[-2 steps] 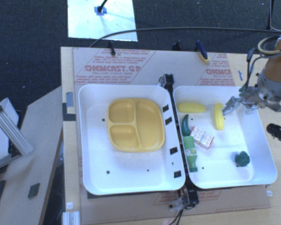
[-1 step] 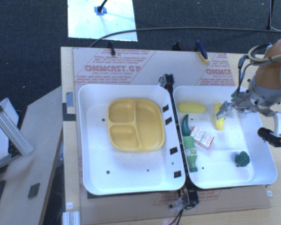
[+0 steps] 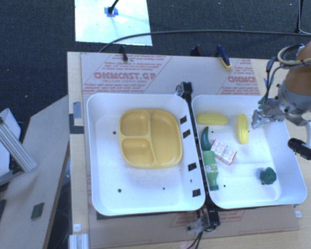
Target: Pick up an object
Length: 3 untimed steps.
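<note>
The right bin [image 3: 290,191] holds several small objects. A yellow oblong piece [image 3: 212,120] lies at its far left, and a second yellow piece [image 3: 242,128] stands on end just right of it. A dark green curved piece [image 3: 205,138] and a green bottle [image 3: 211,170] lie along the bin's left wall. A pink and white box [image 3: 224,152] sits near the middle, and a dark green broccoli-like lump [image 3: 268,176] sits at the near right. My gripper [image 3: 256,121] hangs over the bin's far right part, just right of the upright yellow piece, with nothing seen in it.
The left bin [image 3: 106,191] holds a yellow divided plate [image 3: 149,138]. A black hinge strip [image 3: 194,154] runs between the bins. A black fitting [image 3: 303,148] juts in at the right bin's right rim. A metal stand [image 3: 8,139] leans at the far left.
</note>
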Motion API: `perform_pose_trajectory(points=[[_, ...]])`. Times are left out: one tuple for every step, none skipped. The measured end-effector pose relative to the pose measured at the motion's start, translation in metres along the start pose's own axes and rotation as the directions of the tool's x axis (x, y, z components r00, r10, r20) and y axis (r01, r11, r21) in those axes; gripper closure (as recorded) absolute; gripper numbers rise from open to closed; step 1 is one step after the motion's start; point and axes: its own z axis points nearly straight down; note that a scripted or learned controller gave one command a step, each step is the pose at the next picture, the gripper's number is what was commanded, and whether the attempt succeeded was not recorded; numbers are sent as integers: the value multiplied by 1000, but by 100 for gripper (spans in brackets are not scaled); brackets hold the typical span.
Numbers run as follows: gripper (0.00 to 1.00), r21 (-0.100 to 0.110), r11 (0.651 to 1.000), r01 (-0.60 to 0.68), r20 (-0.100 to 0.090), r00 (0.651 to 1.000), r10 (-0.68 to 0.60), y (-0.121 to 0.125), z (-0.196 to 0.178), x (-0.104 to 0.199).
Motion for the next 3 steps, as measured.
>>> perform_pose_trajectory(points=[[100, -1, 1000, -1, 0, 1000, 1, 4, -46, 6], [100, -1, 1000, -1, 0, 1000, 1, 4, -91, 3], [100, -1, 1000, 0, 0, 1000, 0, 6, -146, 2]])
